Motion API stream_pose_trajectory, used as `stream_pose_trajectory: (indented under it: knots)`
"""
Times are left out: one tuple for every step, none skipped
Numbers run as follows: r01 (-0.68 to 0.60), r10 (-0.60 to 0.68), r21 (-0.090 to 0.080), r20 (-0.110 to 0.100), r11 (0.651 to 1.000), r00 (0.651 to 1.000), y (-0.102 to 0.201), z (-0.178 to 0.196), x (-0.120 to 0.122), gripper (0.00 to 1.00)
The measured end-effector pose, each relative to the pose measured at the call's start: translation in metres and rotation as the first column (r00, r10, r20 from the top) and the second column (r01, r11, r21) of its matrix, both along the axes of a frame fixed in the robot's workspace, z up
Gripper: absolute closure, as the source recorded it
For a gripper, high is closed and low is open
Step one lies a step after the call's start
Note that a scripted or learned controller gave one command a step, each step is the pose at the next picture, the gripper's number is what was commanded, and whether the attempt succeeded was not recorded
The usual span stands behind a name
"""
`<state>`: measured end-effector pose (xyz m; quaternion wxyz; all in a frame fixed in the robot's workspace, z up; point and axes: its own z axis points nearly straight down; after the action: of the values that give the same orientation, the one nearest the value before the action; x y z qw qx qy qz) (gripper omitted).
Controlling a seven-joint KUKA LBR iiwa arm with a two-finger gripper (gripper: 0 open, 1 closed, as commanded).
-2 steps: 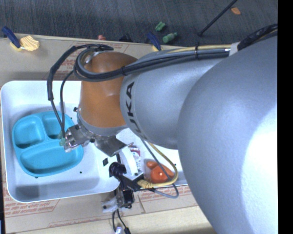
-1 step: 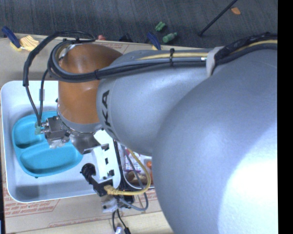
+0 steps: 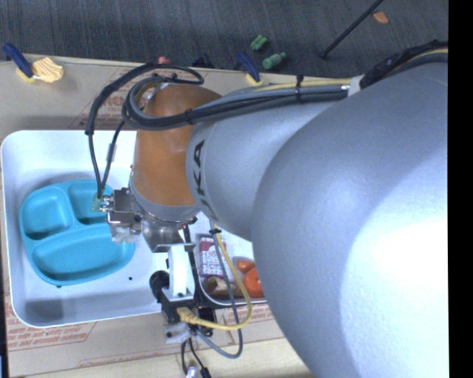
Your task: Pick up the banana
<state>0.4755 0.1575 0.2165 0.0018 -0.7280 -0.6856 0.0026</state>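
Note:
My gripper [image 3: 124, 225] hangs low over the left bin [image 3: 9, 211], at the right edge of a blue divided tray [image 3: 67, 250] that lies in that bin. The orange band and the grey wrist stand right above it and hide what is under it. The big grey arm covers most of the right bin.
A sliver of the right bin shows under the wrist, with a purple and white packet [image 3: 211, 260], an orange thing [image 3: 251, 279] and a brown thing [image 3: 217, 288]. Blue clamps [image 3: 17, 60] [image 3: 247, 65] sit on the bench's far edge. Left of the tray the bin floor is bare white.

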Motion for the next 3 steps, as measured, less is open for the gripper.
stream_pose_trajectory:
  knots:
    - [0.036, -0.036, 0.001, 0.002, 0.999, 0.999, -0.037, 0.024, 0.0, 1.0]
    - [0.055, -0.055, -0.001, 0.001, 0.998, 0.998, -0.105, -0.009, 0.0, 1.0]
    - [-0.272, 0.272, 0.003, 0.011, 0.962, 0.962, -0.018, -0.123, 0.002, 1.0]
